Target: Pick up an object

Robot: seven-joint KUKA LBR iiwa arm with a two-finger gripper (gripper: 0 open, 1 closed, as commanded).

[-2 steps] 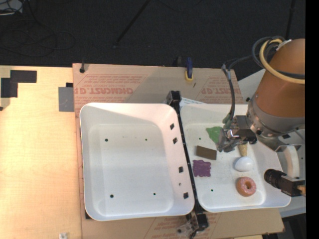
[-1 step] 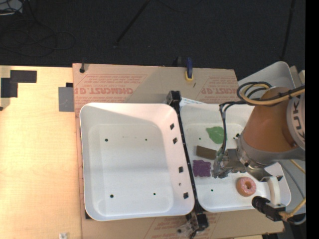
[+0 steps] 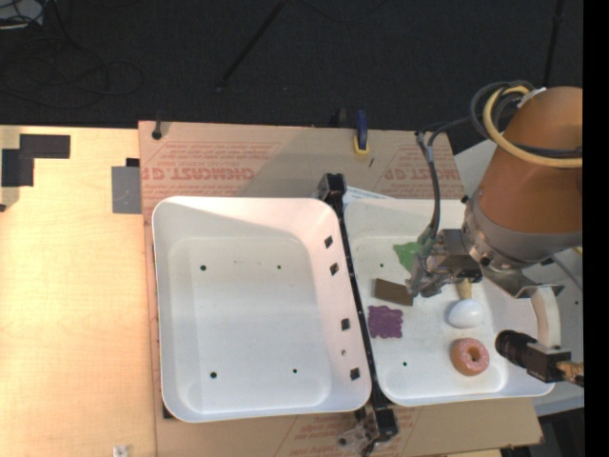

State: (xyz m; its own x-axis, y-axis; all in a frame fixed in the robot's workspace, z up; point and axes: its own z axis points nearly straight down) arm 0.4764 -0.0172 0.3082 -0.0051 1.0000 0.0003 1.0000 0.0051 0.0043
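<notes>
On the cardboard-covered surface (image 3: 238,165), in the right shallow white bin (image 3: 419,388): jaws (image 3: 430,279), state impossible to tell, low beside flat brown block (image 3: 392,291), above purple lump (image 3: 384,321).

And here's the arm (image 3: 533,174), coming in from the right side of the view, its big orange band bulging above the wrist and a grey collar sitting right beneath it. A yellow-and-black cable loops around the top of that orange section, with another dark cable curving down its left flank. The wrist is tipped downward and leftward, low and close to the surface below. Out front, the end effector (image 3: 436,276) is a dark cluster of metal pointing down and left. Whether it's spread or closed is lost in the dark hardware.
</notes>
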